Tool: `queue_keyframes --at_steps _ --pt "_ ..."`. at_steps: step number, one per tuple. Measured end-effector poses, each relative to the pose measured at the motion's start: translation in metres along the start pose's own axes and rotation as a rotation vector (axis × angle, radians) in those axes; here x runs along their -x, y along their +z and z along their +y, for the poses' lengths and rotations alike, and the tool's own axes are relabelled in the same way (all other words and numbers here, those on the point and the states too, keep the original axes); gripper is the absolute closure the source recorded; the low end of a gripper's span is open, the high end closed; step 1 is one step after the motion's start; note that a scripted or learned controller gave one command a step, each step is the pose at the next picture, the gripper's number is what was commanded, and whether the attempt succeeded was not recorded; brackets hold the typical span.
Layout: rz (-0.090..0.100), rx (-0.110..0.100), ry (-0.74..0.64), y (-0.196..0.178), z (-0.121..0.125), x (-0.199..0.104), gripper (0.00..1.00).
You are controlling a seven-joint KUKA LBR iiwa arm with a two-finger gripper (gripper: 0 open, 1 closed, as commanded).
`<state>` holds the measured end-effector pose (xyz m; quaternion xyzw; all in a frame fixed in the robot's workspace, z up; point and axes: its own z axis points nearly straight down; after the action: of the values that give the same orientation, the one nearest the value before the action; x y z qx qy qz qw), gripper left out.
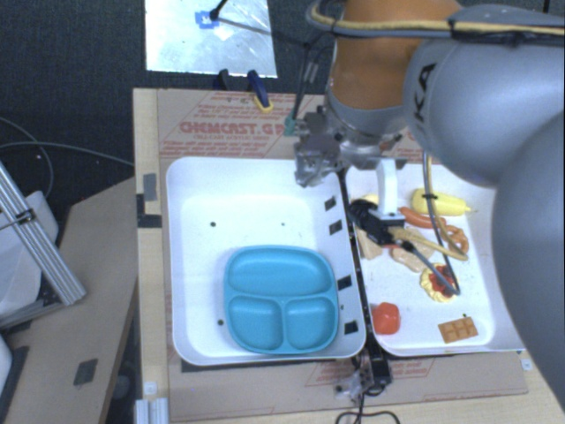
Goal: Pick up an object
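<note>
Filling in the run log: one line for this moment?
gripper: between bins, far end | blue plate: left bin | toy food: right bin

Blue divided tray [281,300] in left bin [199,237]; red tomato [386,318] in right bin [481,299].

- A brown cardboard sheet [221,124] with red lettering lies on the counter [97,263], under two white bins [247,210].
- A silvery sheet [177,34] lies beyond its far edge, with a small blue scrap [206,18] on it.
- A blue-handled clamp [259,89] sits at the cardboard's far edge.
- An aluminium rail [35,237] slants at the left.
</note>
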<state>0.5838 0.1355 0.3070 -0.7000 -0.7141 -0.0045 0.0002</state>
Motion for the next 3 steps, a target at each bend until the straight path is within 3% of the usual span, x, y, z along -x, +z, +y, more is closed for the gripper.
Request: queue_keyframes --at_steps 1,2,3 --pt "-0.001 0.009 0.014 -0.130 -0.052 0.009 1.00" --pt "-0.009 -0.004 0.026 -0.109 -0.043 0.087 1.00" --pt "-0.011 0.012 0.024 -0.237 -0.003 0.159 1.00"
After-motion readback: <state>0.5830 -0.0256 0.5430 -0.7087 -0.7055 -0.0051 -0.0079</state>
